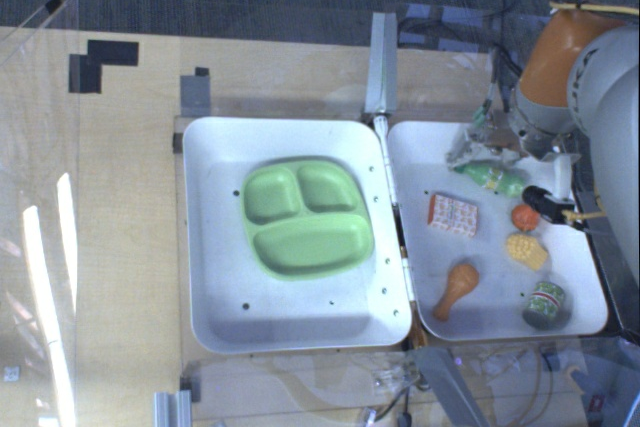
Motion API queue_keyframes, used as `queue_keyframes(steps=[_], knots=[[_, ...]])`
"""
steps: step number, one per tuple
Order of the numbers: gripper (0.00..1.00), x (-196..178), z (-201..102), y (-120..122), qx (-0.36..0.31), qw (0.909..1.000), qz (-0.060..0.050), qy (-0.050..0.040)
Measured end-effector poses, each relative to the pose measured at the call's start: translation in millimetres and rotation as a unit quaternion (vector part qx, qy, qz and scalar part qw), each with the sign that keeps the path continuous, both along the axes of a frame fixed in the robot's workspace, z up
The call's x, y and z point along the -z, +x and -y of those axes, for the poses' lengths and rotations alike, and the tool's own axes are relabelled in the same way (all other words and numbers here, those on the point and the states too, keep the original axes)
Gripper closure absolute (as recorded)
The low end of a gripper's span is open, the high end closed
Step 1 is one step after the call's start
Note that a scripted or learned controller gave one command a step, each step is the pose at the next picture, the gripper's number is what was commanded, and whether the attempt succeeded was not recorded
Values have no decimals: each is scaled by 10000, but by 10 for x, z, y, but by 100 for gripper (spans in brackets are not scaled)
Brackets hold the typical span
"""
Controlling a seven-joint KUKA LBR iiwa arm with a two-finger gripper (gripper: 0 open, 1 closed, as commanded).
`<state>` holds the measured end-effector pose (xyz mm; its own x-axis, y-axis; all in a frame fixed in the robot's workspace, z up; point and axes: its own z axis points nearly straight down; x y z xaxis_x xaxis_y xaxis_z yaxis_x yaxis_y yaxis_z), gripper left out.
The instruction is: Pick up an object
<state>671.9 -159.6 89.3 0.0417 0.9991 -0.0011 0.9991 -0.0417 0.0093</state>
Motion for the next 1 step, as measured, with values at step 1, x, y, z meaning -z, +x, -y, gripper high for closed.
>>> queue_keyframes(steps=[1], knots=[[100,-134,-12,26,-29,10000,35,-12]])
